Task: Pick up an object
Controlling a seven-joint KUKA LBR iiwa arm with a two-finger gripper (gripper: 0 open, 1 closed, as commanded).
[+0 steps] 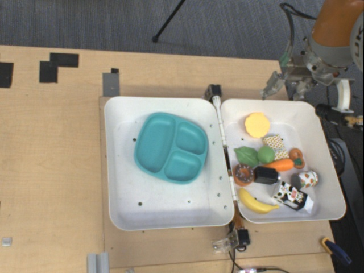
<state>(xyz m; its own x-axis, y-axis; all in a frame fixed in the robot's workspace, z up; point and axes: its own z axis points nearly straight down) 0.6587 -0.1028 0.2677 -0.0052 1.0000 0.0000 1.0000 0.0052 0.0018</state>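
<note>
End effector (288,84) hovers above the far edge of the right bin (330,152), fingers spread, grasping nothing. Toy objects, including a yellow disc (257,124), carrot (279,165) and banana (256,202), cluster inside that bin. The left bin (122,169) carries a teal tray (170,147).

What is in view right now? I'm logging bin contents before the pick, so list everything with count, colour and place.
bins: 2, white, side by side on the bench
divided tray: 1, teal, left bin
round disc: 1, yellow, right bin, far side
leafy vegetable: 1, green, right bin centre
carrot: 1, orange, beside the vegetable
banana: 1, yellow, right bin, near edge
donut: 1, brown, above the banana
black block: 1, black, beside the donut
arm: 1, grey with orange band, top right
claw: 1, grey, above the right bin's far edge
</note>
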